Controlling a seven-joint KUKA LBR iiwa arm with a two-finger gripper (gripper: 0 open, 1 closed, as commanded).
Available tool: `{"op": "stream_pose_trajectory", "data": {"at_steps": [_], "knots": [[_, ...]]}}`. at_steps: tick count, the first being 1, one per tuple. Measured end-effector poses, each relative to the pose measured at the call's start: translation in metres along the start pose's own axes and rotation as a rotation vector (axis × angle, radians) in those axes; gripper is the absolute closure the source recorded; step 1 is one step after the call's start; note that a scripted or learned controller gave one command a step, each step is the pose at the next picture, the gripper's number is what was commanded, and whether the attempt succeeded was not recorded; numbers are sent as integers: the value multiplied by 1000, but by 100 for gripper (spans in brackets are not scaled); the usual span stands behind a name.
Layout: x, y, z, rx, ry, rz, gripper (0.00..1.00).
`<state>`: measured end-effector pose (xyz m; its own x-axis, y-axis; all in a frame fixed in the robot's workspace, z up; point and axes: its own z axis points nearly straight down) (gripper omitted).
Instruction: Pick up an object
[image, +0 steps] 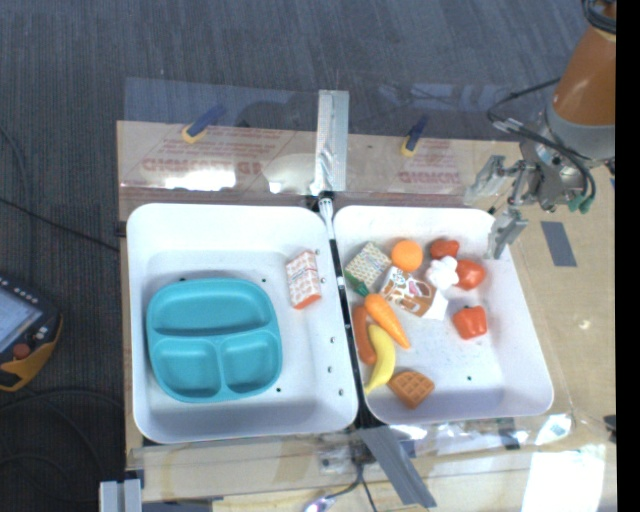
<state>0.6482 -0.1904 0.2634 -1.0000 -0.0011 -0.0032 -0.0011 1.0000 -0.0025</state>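
Two shallow white bins sit side by side on the bench. The left bin (140, 330), well away from the gripper (508, 205) on its far side, holds one teal divided plate (212, 337) with three compartments and one small orange-and-white carton (303, 278) lying just beside the plate's near corner, closer to the gripper than the plate is. The right bin (525, 380) lies directly below and beside the gripper, whose fingers hang spread apart with nothing between them, poised over the bin's upper right corner. This bin carries the toy food for picking: nearest the gripper are one red tomato (469, 274) and one dark red piece (444, 247), with a white piece (442, 271) touching them; one red pepper (471, 321) sits lower. Farther from the gripper are one orange ball (406, 254), one patterned snack packet (411, 293), one checked cube (367, 265), one carrot (386, 319), one yellow banana (381, 362) and one brown waffle (411, 387), the last being farthest down the bin. An orange piece (363, 338) lies against the bin's far wall beside the banana.
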Motion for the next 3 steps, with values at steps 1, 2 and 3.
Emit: {"op": "stream_pose_trajectory", "data": {"at_steps": [1, 2, 3], "knots": [[-21, 31, 109, -1, 0, 105, 0], [-10, 77, 146, 5, -27, -20, 0], [63, 80, 173, 1, -8, -70, 0]]}}
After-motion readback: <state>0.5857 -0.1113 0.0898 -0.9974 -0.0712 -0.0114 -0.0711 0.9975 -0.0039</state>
